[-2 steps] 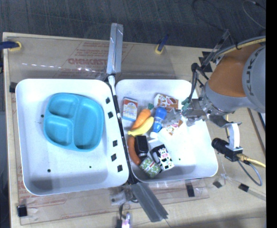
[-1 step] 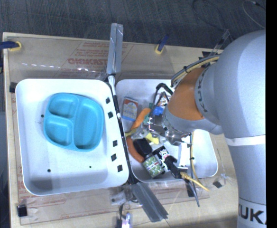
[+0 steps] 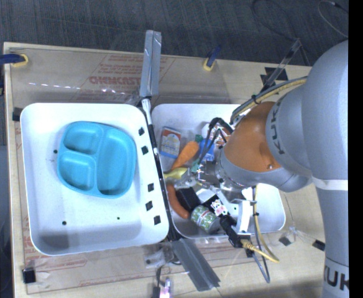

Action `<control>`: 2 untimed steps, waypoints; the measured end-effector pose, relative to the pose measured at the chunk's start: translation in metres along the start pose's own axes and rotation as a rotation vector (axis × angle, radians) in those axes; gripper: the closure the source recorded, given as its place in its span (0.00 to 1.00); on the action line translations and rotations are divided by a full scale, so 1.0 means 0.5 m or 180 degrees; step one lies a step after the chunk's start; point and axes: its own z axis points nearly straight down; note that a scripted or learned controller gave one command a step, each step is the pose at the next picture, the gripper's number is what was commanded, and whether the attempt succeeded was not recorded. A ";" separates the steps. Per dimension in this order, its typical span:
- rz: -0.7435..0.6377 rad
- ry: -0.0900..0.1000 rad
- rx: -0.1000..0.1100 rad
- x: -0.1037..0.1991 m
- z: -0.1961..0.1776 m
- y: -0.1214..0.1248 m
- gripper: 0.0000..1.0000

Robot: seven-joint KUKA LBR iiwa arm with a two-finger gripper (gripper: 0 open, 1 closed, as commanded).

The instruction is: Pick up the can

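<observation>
The can (image 3: 202, 218), greenish with a printed label, lies on its side near the front wall of the right bin (image 3: 275, 219). My gripper (image 3: 208, 190) hangs low over the middle of that bin, just behind the can and among the other items. The grey wrist with its orange band (image 3: 251, 149) covers much of the bin's right half, along with whatever lies under it.
Around the gripper lie an orange carrot (image 3: 185, 154), a small white and blue packet (image 3: 170, 140), a yellow piece (image 3: 174, 174), a black item (image 3: 187, 198) and a red-orange item (image 3: 176, 203). The left bin (image 3: 38, 185) holds a blue divided plate (image 3: 97, 158).
</observation>
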 end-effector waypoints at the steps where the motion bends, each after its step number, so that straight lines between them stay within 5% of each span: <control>1: -0.0875 0.0015 0.0132 -0.005 -0.064 0.028 0.00; 2: -0.0988 0.0000 0.0067 -0.020 0.010 -0.020 0.00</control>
